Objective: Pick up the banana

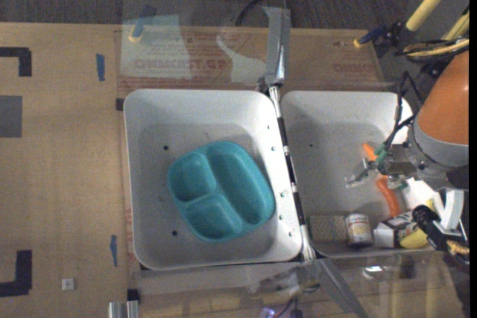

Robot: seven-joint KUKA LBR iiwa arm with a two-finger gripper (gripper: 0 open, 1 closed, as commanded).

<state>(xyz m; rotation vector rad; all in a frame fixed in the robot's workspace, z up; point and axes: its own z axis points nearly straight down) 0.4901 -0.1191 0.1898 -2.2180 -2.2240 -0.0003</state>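
A teal divided plate [220, 191] lies tilted in the left bin [149, 123] on the tabletop [59, 175]. In the right bin [328, 123], a small can [359, 229] stands upright near the front wall, beside a white carton [389, 231]. The gripper [363, 173] hangs over the bin floor with its fingers slightly apart (nothing between them), an orange object [387, 194] just beside it. The banana [414, 238] lies in the front right corner, partly hidden by the arm [447, 123].

A teal divided plate [220, 191] lies in the left white bin [149, 123]. In the right bin [328, 123], a small can [359, 229] stands upright near the front wall, with an orange carrot [387, 194] just beside it.
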